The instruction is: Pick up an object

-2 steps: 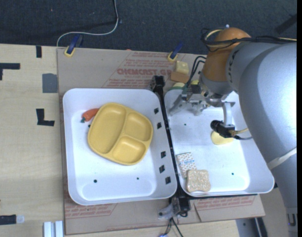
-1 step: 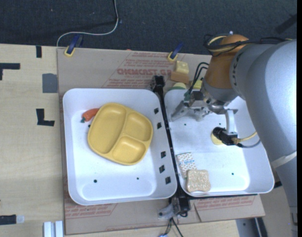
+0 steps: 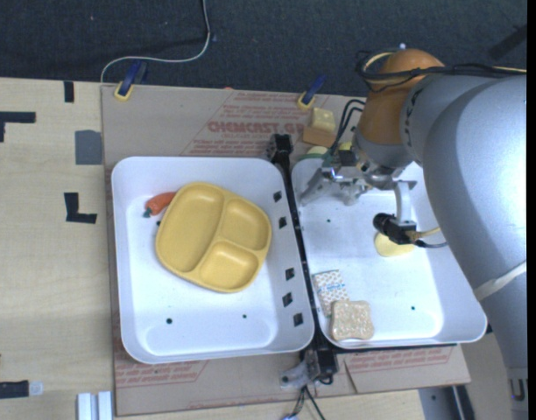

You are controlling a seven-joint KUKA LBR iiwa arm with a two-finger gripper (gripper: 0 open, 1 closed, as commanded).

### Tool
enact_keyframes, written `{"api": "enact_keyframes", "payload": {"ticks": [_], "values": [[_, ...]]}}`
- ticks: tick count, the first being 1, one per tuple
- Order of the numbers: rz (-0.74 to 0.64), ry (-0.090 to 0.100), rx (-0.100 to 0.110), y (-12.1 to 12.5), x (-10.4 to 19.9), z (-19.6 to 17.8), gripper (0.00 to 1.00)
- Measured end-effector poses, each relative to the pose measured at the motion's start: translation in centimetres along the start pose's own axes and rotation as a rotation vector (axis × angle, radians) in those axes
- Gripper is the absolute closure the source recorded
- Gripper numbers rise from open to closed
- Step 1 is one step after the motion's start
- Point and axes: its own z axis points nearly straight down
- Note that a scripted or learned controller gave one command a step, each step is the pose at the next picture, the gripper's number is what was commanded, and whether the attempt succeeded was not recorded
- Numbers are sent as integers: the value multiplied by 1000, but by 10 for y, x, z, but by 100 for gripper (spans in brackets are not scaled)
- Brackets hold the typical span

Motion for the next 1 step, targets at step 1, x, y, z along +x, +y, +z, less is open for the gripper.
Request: {"api": "enact_keyframes", "payload": {"ticks": [1], "values": [[3,2,-7,-26,-6,-1,0]]}}
